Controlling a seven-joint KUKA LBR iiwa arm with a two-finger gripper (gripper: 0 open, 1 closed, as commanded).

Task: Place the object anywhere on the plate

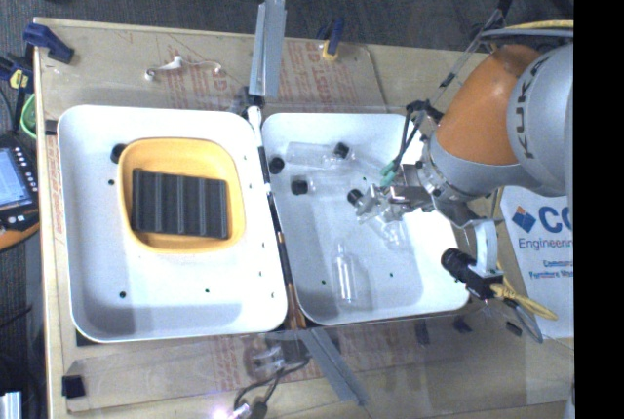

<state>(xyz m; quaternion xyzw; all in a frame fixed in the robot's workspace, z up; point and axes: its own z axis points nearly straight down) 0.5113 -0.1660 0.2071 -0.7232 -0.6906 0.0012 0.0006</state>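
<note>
Plywood forms the bench (195, 368), which carries two shallow white bins side by side. The grey arm (517, 130), with its broad orange band, reaches in from the right over the right bin (409, 295). The left bin (88, 242) holds a yellow plate (180, 159) with rounded corners, and on the plate lies a dark ribbed block (181, 204), roughly in its middle. In the right bin the gripper (375, 203) hangs low over the floor near the bin's centre; whether it is parted or closed cannot be told, since the clutter around its tip is too fine to read. A clear plastic object (344, 273) lies on the bin floor just below the gripper, apart from it. Another clear piece (314, 155) rests near the bin's upper edge, beside a few small black bits (298, 184).
</note>
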